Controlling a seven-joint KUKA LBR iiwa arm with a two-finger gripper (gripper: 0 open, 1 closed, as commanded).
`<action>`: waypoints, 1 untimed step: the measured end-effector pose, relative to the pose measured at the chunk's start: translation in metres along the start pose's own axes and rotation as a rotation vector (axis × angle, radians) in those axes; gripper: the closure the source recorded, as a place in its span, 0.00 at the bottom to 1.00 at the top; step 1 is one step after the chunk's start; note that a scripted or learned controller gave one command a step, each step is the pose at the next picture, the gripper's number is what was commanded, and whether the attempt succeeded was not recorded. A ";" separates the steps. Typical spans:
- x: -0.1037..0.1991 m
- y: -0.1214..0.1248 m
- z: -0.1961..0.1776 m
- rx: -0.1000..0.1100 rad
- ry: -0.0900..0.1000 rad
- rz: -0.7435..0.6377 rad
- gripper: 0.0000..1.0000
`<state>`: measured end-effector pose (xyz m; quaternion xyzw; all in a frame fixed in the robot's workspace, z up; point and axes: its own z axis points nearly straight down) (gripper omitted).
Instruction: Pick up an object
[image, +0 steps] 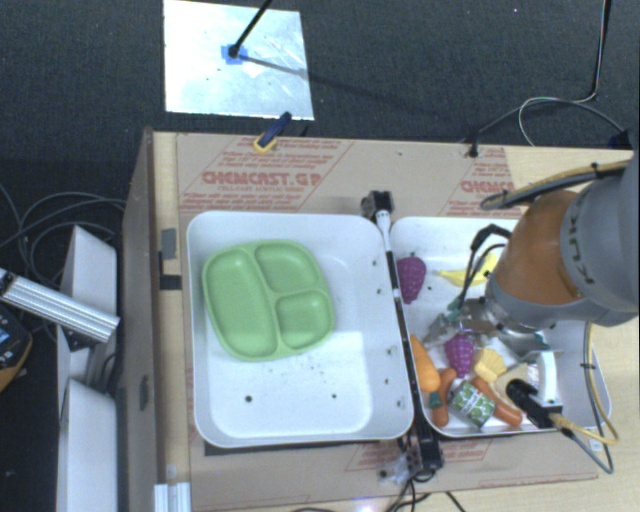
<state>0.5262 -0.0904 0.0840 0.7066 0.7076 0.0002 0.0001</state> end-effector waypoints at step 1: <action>0.000 0.001 -0.011 -0.003 0.000 -0.001 1.00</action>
